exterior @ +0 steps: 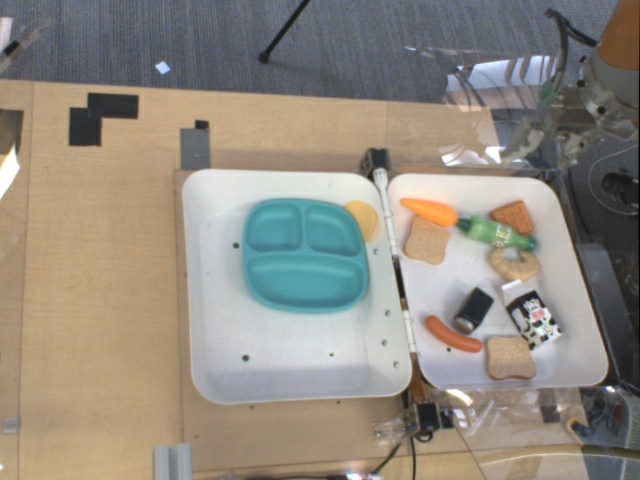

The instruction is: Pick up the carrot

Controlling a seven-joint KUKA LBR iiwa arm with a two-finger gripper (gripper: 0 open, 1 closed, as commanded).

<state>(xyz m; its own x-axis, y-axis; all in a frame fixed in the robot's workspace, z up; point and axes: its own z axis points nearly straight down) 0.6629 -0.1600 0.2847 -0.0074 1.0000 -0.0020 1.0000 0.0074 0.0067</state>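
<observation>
We see the orange, tapered carrot (429, 210) lying on its side near the far left corner of the right-hand shallow white bin (585, 313), its thicker end pointing toward the green plastic bottle (496, 232). Just in front of the carrot rests a tan slice of bread (426, 240), close to it, though we cannot tell whether they touch. Farther right lie a triangular brown toast piece (513, 215) and a pale ring-shaped pastry (514, 263). Toward the near side we find a small black can (473, 309), a red sausage (453, 334), a black-and-white cow-patterned carton (534, 320) and another bread slice (510, 357).

The left-hand white bin (215, 348) holds a teal divided plate (304, 255), with a yellow round disc (363, 218) peeking out at its far right edge.

Part of the grey arm with its orange band (621, 18) shows at the upper right corner, beyond the bins and well apart from the carrot. We cannot tell how the jaws stand.

Both bins sit on the light wooden tabletop (90, 288).
</observation>
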